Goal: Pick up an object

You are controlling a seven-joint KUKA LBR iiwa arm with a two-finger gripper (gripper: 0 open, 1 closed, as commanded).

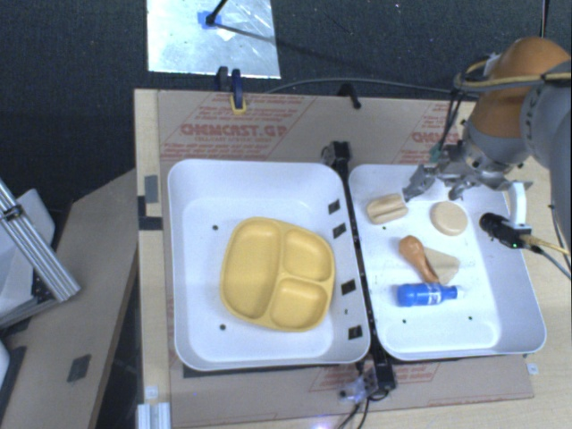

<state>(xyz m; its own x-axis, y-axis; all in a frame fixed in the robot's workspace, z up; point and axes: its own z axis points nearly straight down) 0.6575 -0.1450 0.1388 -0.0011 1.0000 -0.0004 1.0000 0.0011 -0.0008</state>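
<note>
Nearest the camera, at the lower right of the frame, a blue tube [426, 294] lies flat in the right bin [518, 320]. Just above it, a brown spoon-shaped piece [416, 255] touches a tan wedge [444, 263]; a pale round disc [449, 218] and a tan block [387, 208] lie nearer the bin's far wall. All sit loose and apart, presumably scattered so that I can take any one. The left bin [201, 195] carries a yellow compartment tray [277, 273]. My hand [442, 182] hovers at the upper right, above the gap between block and disc, fingers spread wide, holding nothing. No object is yet picked.
</note>
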